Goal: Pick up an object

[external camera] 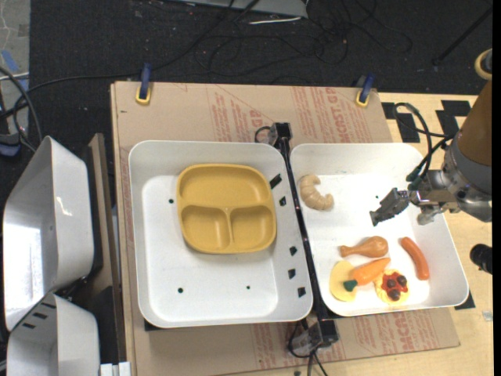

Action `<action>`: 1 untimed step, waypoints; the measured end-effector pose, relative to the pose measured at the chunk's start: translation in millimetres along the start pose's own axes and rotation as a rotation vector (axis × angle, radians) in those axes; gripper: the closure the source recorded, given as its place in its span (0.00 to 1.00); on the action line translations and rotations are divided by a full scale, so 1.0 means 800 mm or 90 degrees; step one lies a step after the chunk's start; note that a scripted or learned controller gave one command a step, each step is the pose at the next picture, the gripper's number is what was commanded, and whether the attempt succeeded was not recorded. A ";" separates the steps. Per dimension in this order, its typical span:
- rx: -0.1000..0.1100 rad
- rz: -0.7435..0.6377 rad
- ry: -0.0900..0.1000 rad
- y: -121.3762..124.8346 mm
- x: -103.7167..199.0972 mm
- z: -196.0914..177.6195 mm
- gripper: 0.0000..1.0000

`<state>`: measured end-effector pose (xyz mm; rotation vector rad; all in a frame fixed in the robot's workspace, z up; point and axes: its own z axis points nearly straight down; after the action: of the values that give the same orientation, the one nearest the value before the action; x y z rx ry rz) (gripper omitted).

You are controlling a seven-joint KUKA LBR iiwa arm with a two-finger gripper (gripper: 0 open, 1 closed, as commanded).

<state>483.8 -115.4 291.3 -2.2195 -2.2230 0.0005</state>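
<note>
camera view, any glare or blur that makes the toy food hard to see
Camera view: even light, soft shadows; glare on the spare bin at left, none on the croissant, drumstick or sausage; the gripper looks dark and slightly soft.

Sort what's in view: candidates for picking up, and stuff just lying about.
Job:
gripper
croissant
drumstick
sausage
carrot
yellow disc
small pizza
right bin

Lying about:
yellow divided plate
left bin
yellow clamps

Bright even overhead light, soft shadows, sharp.
</note>
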 end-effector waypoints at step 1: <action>0.004 0.002 0.001 -0.001 0.003 0.080 0.00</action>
<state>482.8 -112.8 227.3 -2.2190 -2.2156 0.0062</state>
